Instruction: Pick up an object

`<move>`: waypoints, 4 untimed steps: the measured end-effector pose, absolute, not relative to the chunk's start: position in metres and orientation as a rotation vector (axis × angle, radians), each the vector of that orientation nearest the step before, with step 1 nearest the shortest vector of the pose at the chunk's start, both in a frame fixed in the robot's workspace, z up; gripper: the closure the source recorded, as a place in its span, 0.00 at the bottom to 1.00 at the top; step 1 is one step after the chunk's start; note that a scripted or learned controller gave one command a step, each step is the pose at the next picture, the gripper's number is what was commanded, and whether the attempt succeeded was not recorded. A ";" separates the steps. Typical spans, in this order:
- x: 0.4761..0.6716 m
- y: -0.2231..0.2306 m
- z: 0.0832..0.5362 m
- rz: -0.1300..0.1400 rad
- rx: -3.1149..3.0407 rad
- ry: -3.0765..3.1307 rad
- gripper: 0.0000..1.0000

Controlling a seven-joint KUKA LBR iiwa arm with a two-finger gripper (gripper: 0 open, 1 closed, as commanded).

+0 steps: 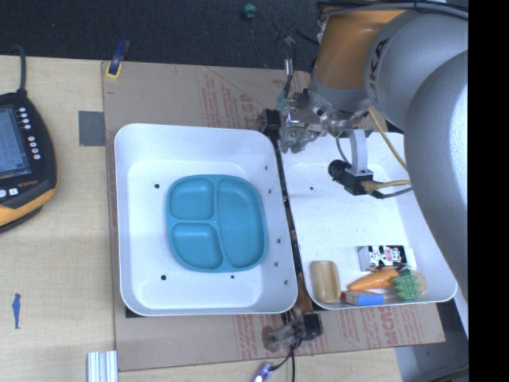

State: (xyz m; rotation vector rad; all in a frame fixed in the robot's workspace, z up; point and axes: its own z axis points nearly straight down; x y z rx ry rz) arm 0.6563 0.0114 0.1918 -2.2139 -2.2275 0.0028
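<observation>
Lying by carrot (374, 279), illegible packet (386, 256)

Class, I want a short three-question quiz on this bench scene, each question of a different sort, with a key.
1. True or false: the blue divided plate lies in the left bin.
2. Multiple choice: the toy carrot lies in the right bin at its A) far end, B) middle, C) near end.
3. Fill in: the wooden block lies to the carrot's ____ in the picture.

Key: 1 true; 2 C; 3 left.
</observation>
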 end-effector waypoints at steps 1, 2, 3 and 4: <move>0.611 -0.032 0.216 0.005 -2.217 -2.223 1.00; 0.641 -0.044 0.228 0.002 -2.216 -2.226 1.00; 0.656 0.009 0.191 0.007 -2.213 -2.224 1.00; 0.656 0.008 0.202 0.009 -2.210 -2.228 1.00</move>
